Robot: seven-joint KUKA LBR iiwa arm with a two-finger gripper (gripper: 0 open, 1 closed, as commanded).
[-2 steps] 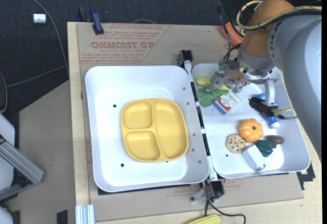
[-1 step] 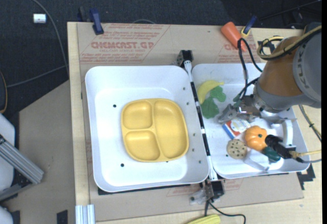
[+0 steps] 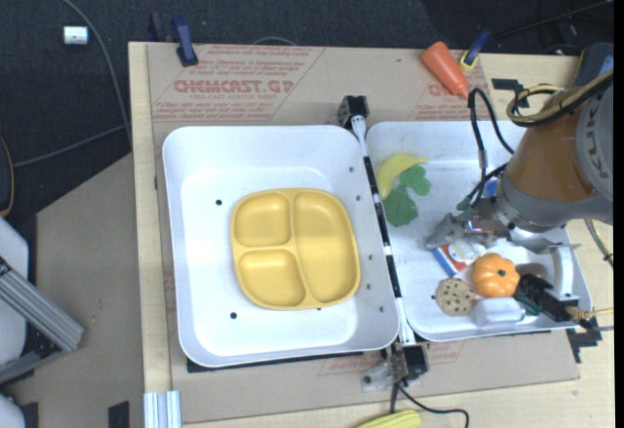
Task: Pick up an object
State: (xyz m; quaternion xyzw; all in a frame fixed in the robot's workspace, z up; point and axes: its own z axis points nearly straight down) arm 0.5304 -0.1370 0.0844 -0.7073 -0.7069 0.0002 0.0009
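Observation:
The right white bin (image 3: pixel 444 145) holds several small things. A yellow banana-shaped piece (image 3: pixel 398 168) and a green leafy piece (image 3: pixel 404 199) lie by its left wall. An orange pumpkin (image 3: pixel 492 277), a speckled round cookie (image 3: pixel 451 296) and a white block (image 3: pixel 498 313) sit near the front. My gripper (image 3: pixel 447 233) is low in the middle of this bin, just above a small red-and-blue item (image 3: pixel 451 261) and to the right of the green piece. The grey and orange arm (image 3: pixel 546 173) reaches in from the right.
The left white bin (image 3: pixel 195 221) carries a yellow divided plate (image 3: pixel 292 249) at its centre. An orange object (image 3: pixel 446 68) and a blue clamp (image 3: pixel 182 41) rest on the cardboard-coloured bench behind the bins. Black clips (image 3: pixel 353 109) join the bins.

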